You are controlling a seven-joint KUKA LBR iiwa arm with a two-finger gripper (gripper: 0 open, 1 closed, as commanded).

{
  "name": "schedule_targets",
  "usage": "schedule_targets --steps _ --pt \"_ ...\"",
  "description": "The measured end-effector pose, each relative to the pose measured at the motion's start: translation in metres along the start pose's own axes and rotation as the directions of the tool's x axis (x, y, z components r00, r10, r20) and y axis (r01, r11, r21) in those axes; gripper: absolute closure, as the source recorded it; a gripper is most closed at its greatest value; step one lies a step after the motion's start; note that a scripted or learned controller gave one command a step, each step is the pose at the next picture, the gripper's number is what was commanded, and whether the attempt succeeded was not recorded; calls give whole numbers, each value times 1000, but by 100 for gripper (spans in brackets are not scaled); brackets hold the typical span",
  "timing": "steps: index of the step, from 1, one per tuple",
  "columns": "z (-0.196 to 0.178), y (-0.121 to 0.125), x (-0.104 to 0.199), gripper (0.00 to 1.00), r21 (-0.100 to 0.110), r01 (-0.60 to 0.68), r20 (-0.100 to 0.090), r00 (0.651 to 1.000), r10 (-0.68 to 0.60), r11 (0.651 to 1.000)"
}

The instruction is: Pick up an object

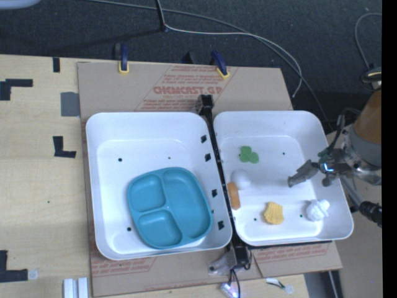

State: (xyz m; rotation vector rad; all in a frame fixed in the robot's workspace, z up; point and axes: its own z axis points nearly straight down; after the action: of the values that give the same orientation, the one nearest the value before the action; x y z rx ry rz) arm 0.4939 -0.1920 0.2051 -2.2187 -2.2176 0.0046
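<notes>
Pincer (296,179) low over right bin (279,124), fingers' gap not discernible. White crumpled object (316,210) just right and below it; yellow lumpy piece (273,213) below-left, apart. Green flat shape (249,154) farther up-left. Left bin (105,129) holds smooth teal compartment tray (168,207).

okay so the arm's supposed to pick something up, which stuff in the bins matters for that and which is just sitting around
Matters for the pick:
gripper, over the right bin
green piece
yellow piece
white crumpled piece
orange piece, at the bin's left wall
white round piece, just above it

Just lying about:
blue divided plate in the left bin
cardboard sheet
two clamps
</notes>
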Motion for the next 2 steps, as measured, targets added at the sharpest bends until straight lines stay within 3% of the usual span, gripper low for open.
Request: schedule_targets --steps 1,2 --pt "-2 1 0 0 -5 1 1 1000 -1 1000" --pt "58 -6 4 0 0 1 0 1000 -1 1000"
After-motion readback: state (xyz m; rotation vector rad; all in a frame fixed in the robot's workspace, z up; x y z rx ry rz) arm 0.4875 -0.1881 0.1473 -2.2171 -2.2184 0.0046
